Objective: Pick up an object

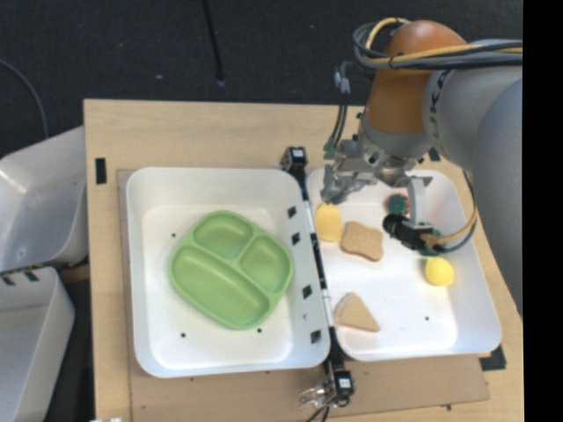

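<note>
Over right bin (457, 323) | tool (334, 187) grip state unclear | no legible writing

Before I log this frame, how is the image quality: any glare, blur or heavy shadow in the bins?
Camera view: lighting is even and soft. The white bins look bright but not blown out. The green plate is reasonably sharp, with faint sheen. The end effector area is murky and slightly soft, so detail there is hard to read. The background beyond the bench is dark, and small food pieces cast only weak shadows.

Arm (440, 86) bent low, wrist pointing down.
</note>
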{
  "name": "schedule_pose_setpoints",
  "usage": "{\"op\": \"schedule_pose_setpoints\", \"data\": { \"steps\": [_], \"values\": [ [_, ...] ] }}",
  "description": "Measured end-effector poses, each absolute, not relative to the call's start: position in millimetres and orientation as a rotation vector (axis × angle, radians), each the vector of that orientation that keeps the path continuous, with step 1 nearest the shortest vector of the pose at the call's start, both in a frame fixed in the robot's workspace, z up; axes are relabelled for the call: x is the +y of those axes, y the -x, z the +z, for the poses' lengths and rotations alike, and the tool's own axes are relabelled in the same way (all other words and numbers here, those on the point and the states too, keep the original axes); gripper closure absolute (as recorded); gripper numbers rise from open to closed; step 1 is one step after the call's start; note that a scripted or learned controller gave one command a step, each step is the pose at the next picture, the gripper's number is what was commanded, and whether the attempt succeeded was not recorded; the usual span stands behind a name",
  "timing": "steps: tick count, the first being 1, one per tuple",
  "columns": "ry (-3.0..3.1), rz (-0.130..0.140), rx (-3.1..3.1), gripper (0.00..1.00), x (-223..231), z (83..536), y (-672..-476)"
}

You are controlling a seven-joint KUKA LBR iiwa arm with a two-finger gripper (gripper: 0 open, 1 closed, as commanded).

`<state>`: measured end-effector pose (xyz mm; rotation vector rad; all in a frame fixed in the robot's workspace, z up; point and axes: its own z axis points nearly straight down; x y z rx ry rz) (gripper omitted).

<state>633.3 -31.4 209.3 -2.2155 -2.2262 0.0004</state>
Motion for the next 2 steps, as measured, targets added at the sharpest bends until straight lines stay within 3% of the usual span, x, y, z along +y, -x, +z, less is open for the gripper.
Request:
{"op": "schedule_pose_setpoints", "data": {
  "steps": [2],
  "values": [
    [2.214,-0.004,-2.23,1.0,69,236,-614.0]
  ]
}}
